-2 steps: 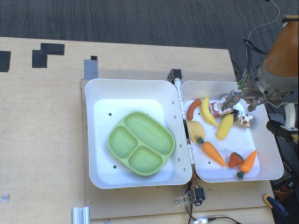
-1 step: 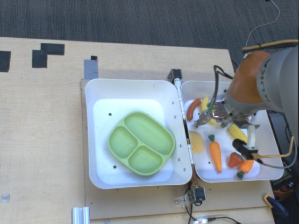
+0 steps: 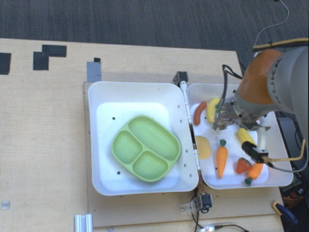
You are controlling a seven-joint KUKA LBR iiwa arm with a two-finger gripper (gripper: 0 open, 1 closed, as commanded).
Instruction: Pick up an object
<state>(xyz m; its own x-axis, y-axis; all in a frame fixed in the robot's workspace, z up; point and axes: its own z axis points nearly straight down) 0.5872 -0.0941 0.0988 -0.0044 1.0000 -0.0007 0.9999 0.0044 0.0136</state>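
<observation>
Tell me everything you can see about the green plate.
The green plate is a pale, smooth, plastic-looking dish, a rounded oblong with three compartments: one long, two smaller. It lies flat, turned at a slant, near the middle of the left bin. Nothing rests in it or touches it besides the bin floor.

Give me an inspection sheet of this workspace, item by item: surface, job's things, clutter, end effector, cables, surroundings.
Surface: light wooden bench bearing two white bins, left bin and right bin.
Job's things: in the right bin, a red sausage, yellow banana, pale round piece, orange carrot, corn cob, and red and orange pieces at the near corner.
Clutter: green divided plate in the left bin.
End effector: end effector low over the right bin beside the banana; finger state unclear.
Cables: black cable at the wrist; wires at the bench's front edge.
Surroundings: grey carpet; black tape marks on the bench.
</observation>
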